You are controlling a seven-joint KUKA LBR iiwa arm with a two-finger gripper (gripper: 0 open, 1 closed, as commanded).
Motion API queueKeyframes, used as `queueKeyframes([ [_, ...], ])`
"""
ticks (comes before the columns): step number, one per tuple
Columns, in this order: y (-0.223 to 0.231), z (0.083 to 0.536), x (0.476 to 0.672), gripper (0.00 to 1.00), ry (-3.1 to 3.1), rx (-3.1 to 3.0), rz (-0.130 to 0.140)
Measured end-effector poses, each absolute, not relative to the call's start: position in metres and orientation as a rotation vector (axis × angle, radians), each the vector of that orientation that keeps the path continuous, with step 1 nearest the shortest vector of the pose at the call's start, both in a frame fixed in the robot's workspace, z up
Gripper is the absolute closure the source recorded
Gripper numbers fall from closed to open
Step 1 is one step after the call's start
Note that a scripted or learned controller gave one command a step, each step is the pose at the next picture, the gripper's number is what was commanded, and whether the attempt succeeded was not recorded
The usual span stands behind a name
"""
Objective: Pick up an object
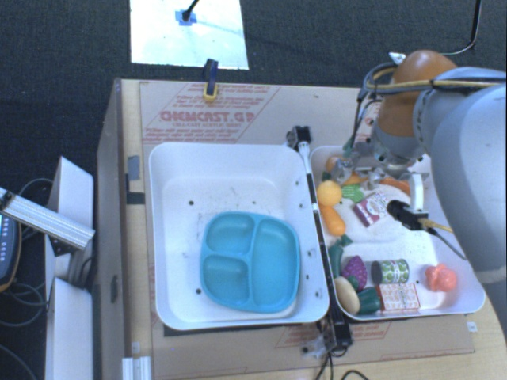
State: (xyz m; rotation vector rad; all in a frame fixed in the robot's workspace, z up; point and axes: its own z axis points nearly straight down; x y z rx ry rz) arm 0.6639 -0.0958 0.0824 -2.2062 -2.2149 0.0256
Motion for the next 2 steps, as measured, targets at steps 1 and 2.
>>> queueKeyframes([
  [1,-0.111,0.085,0.622,0.0,-2.225,-2.222,0.001],
  [2,-0.093,0.084,0.661,0.0,-2.219,-2.215,0.034],
])
